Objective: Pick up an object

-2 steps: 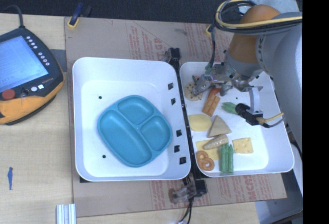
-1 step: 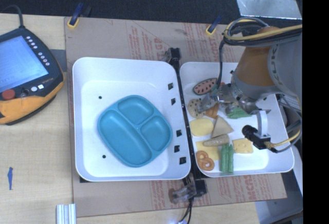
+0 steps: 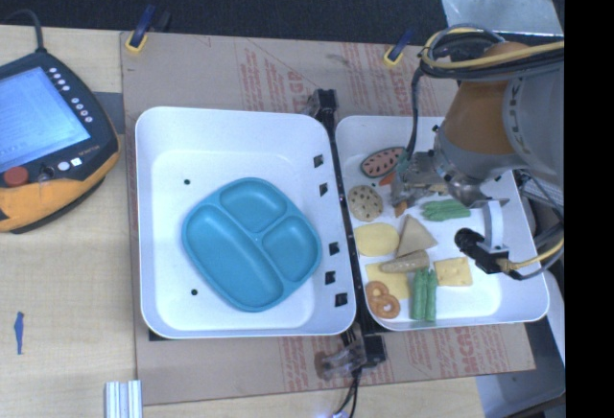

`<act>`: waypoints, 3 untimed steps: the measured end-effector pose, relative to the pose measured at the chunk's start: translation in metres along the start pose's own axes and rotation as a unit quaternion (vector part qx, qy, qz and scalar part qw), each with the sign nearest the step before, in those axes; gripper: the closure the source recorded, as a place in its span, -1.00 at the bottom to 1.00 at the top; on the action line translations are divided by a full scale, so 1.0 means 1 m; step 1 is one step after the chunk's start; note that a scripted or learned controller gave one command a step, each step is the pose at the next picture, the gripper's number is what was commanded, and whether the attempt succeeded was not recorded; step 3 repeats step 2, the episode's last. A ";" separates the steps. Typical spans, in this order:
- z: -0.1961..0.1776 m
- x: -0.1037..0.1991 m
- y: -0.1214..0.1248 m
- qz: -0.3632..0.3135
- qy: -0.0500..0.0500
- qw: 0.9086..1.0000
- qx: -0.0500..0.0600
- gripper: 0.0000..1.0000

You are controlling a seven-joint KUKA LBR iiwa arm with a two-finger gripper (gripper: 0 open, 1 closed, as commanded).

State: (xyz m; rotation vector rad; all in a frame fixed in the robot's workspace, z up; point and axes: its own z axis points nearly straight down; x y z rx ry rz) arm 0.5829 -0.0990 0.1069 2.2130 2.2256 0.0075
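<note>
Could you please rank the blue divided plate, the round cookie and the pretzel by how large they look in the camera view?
1. blue divided plate, by far the largest
2. round cookie
3. pretzel; the cookie and pretzel look close in size, so their order is unsure.

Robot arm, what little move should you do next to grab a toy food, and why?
Probably lower straight down a little. The gripper sits over the right bin amid the toy foods, near the cookie and the tan wedge, and nothing is seen between its fingers.
</note>
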 end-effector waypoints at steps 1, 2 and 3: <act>-0.091 0.076 0.019 -0.003 0.001 1.000 0.000 1.00; -0.084 0.109 -0.013 -0.001 0.000 1.000 0.006 1.00; -0.084 0.109 -0.013 -0.001 0.000 1.000 0.006 1.00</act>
